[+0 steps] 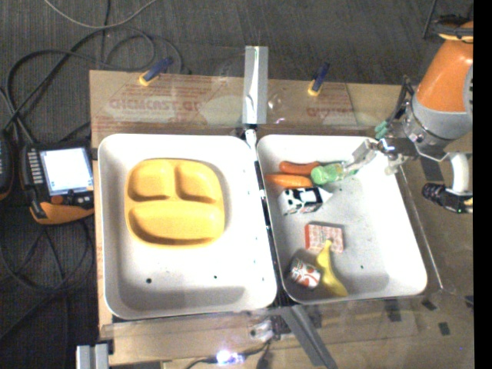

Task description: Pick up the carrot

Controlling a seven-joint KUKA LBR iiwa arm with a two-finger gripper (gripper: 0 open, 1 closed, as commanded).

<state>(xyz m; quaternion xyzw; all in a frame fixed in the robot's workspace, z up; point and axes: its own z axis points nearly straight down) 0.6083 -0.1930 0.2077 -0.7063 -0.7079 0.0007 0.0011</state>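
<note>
The carrot [287, 181] lies at the back left of the right bin [400, 229], its orange body pointing left and its green leafy top [327, 174] to the right. My gripper [363, 157] hangs low over the bin's back right, just right of the green top and very near it. The grey arm with its orange band [446, 79] reaches in from the upper right. Nothing shows as held.
A red-orange sausage-like piece [296, 166] lies just behind the carrot. In front of it are a black-and-white carton [301, 198], a small red box [324, 235], a banana [330, 271] and a can [305, 274]. The left bin [115, 283] holds a yellow divided plate [175, 202].
</note>
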